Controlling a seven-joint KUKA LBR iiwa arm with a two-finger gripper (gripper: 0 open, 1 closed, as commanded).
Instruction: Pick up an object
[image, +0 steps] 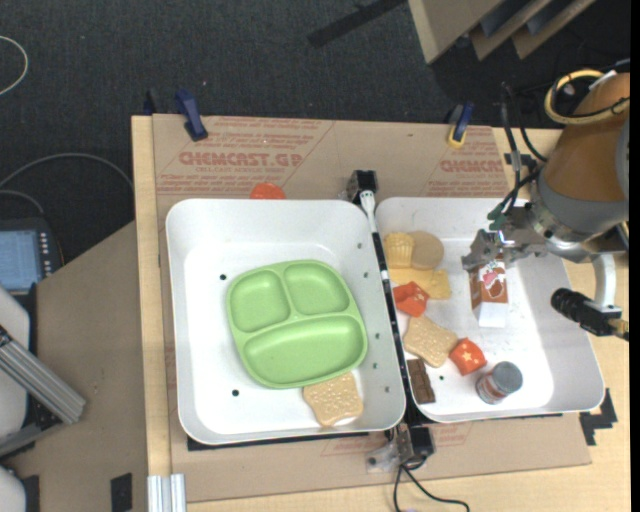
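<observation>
My fingers (487, 258) hang over the top of the small carton (490, 295) near the right bin's (570, 385) middle, spread or pinched I cannot tell; an off-centre close could tip it toward the can (499, 381).

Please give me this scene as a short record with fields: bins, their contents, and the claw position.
left bin: green divided plate, cracker at its near edge
right bin: small carton, can, two orange-red pieces, crackers, other toy food
claw: over right bin, just above the carton
grasp: cannot tell
</observation>
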